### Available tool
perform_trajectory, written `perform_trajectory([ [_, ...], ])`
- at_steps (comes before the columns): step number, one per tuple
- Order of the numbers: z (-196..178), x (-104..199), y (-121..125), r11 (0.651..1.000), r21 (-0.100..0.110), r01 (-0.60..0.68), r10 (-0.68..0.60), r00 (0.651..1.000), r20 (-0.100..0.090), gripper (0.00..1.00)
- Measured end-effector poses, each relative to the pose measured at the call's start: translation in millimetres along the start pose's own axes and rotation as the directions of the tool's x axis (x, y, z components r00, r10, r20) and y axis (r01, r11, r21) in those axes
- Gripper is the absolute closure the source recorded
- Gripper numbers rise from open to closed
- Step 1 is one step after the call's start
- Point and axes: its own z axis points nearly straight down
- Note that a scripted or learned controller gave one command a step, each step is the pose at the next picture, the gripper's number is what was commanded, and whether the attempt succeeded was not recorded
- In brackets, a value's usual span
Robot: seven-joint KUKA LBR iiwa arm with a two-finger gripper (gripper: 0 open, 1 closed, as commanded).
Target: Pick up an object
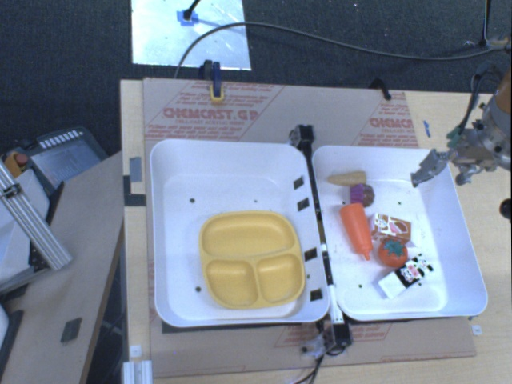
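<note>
Cardboard-topped bench, glossy yellow divided tray, tapered orange carrot

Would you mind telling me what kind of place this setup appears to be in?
Probably a robotics lab bench for grasping trials: two white bins clamped side by side on cardboard, toy food such as a plastic carrot, and a robot gripper reaching in above the right bin.

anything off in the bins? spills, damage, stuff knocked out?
Nothing stands out. The yellow divided tray lies flat in the left bin. The carrot, tomato and small boxes sit clustered inside the right bin, none over a rim. The gripper hangs above its far edge.
</note>
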Motion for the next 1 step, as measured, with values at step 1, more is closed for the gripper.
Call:
perform_trajectory([
  [1,-4.8,0.2,1.8,1.0,-0.009,0.002,-0.002,1.0,0.002,0.0],
])
